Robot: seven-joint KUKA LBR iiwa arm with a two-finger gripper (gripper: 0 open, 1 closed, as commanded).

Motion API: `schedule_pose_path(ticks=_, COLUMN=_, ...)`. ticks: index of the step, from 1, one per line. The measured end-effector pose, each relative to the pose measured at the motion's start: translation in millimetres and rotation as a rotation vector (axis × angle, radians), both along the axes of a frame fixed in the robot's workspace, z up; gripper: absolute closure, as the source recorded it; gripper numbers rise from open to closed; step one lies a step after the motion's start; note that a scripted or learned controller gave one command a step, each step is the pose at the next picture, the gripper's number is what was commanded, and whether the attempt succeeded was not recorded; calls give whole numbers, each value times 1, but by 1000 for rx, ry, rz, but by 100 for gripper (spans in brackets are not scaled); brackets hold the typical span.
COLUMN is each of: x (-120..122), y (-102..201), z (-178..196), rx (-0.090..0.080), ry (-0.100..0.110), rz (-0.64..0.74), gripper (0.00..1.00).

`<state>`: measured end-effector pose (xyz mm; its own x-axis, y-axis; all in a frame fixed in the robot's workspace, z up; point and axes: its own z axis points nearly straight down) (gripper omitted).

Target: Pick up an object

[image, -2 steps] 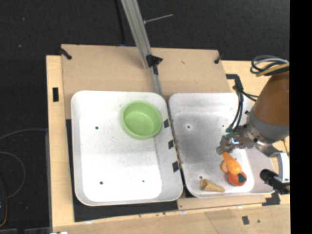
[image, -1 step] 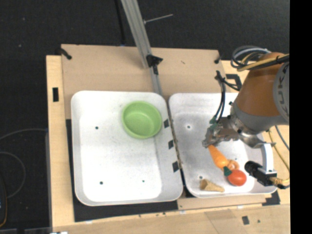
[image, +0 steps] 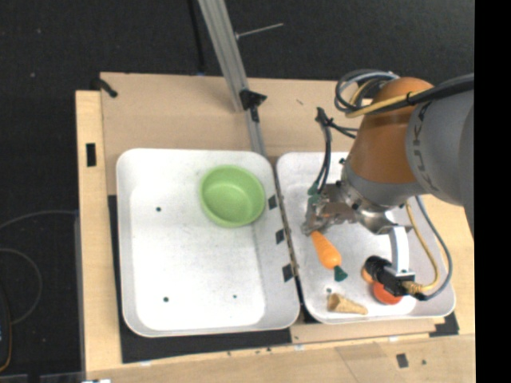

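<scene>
My gripper [image: 318, 220] hangs low over the left part of the right bin [image: 297, 174], under the orange-banded wrist. An orange toy carrot [image: 326, 250] with a green tip lies slanted on the bin floor, its upper end right below the gripper; whether they touch I cannot tell. A tan cone-shaped piece [image: 346, 303] lies near the bin's front edge. An orange-red round thing [image: 385, 291] sits at the front right, partly hidden by the arm's hardware.
A green bowl [image: 232, 196] stands upright at the back right of the left bin [image: 160, 294]. The rim between the two bins runs just left of the gripper. A slanted metal pole [image: 227, 46] rises behind the bins.
</scene>
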<state>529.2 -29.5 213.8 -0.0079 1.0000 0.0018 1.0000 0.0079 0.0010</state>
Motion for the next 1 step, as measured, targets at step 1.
schedule_pose_path(ticks=1, x=19, y=51, z=16, rx=0, ry=-1, rz=0, gripper=100)
